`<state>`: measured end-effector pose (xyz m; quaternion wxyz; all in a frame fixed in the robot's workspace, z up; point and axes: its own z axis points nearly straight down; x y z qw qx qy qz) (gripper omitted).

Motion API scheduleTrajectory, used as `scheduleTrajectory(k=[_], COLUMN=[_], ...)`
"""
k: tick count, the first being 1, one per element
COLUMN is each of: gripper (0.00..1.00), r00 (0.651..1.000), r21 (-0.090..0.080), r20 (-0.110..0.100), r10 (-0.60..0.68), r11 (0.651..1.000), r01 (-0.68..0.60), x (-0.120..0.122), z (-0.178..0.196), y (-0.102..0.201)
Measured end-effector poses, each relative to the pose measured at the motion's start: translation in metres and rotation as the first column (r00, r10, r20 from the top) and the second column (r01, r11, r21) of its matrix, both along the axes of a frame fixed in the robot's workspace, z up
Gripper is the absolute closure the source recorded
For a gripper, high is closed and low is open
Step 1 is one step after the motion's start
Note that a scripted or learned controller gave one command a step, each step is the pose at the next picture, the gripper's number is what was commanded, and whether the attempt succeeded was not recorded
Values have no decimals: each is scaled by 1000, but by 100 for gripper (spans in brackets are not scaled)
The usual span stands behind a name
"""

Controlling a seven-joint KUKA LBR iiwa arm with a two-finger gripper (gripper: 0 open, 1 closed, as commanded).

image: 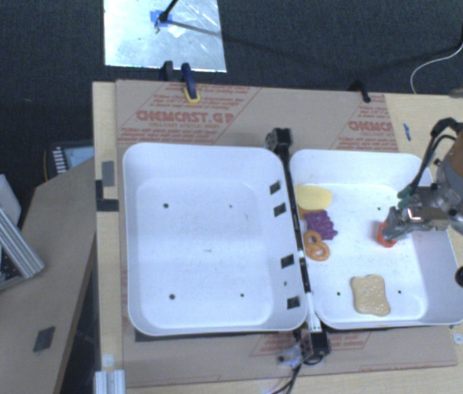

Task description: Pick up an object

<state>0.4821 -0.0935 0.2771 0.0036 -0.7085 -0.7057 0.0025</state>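
Pincer (390, 230) low over red object (386, 237), near right bin's (441, 302) right wall.

Even, fairly bright light falls from above, cool and a little washed out. The two white bins (207, 245) are the brightest surfaces, nearly blown out on their floors, with soft grey shading along their inner walls. A metal sheet (164, 23) beyond the table's far edge throws back a dull, patchy glare. The dark floor (34, 56) around the table (240, 109) stays dim and grainy. Shadows are faint and short. The whole picture is slightly soft, and small details blur.
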Motion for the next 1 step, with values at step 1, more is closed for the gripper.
scheduleTrajectory(k=[1], gripper=[100], r00=[1000], r21=[0], r20=[15], r10=[16], r11=[1000], r01=[-16], x=[6], z=[33], y=[74])
